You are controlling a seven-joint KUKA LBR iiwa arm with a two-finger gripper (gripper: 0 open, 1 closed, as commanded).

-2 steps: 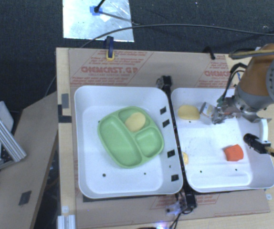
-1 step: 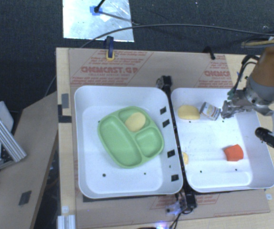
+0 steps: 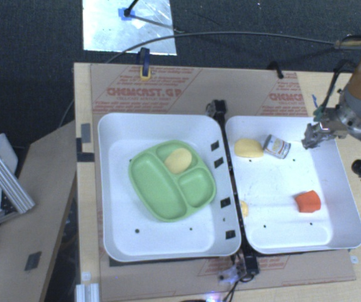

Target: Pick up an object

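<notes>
Two white bins sat side by side. The left bin held a green tray with a yellow lump in its top compartment. The right bin held a yellow piece, a small can and an orange block. The gripper hovered over the right bin's upper right, nothing between its fingers; whether they were spread could not be told.

Both bins look like smooth white plastic with a slight sheen; green tray is matt plastic, moulded into compartments. Bench board under them reads as brown cardboard or fibreboard, printed red, dull; foil-like silver sheet behind is crinkled and shiny, lying on dark rough carpet. Small can has a glossy metallic end, orange block looks matt, aluminium rail at left is ribbed bare metal.
</notes>
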